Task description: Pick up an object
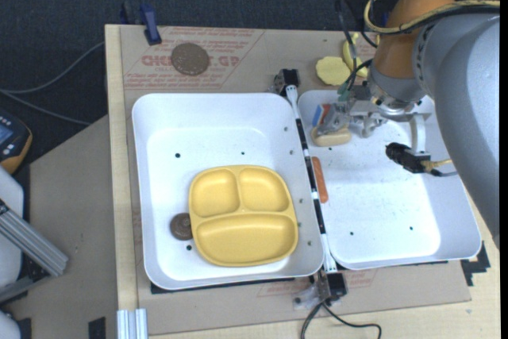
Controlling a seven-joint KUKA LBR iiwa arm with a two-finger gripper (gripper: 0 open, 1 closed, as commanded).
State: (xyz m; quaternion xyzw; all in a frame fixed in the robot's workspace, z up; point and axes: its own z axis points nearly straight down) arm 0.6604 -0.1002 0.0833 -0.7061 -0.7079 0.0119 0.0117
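The gripper (pixel 355 120) hangs low over the right bin's (pixel 397 226) far corner, just beside a tan block (pixel 332 138); its grip state cannot be told.

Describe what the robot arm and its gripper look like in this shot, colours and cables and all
The arm is a bulky, rounded, light grey body entering from the right. Above the wrist sits a glossy orange band, with a yellow cable looping around it. Below is the gripper, a small metallic grey and black assembly with thin wires along it. A black connector with a yellowish lead hangs nearby.
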